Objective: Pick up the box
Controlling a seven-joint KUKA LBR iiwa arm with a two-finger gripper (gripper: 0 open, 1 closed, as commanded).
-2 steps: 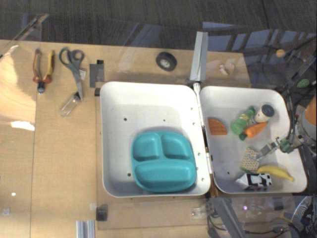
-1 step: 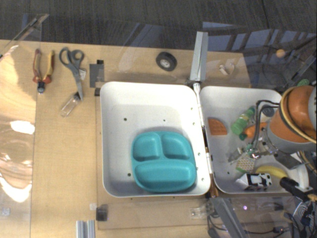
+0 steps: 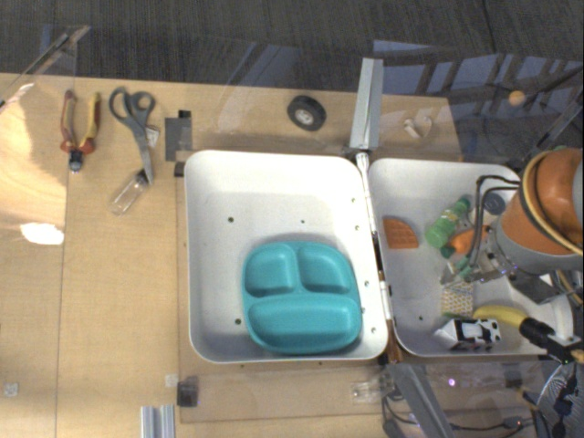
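Gripper (image 3: 470, 267) hovering, grasp state indiscernible | box (image 3: 476, 332) lying in right bin (image 3: 411, 331) | probably light, rigid; gripping across short sides

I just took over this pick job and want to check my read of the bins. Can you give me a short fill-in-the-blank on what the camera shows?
1. The teal divided tray lies in the ___ bin.
2. The arm's band above the wrist is coloured ___.
3. The scissors lie on the bench, ___ both bins.
4. The yellow banana lies in the ___ bin.

Missing words: left; orange; outside; right
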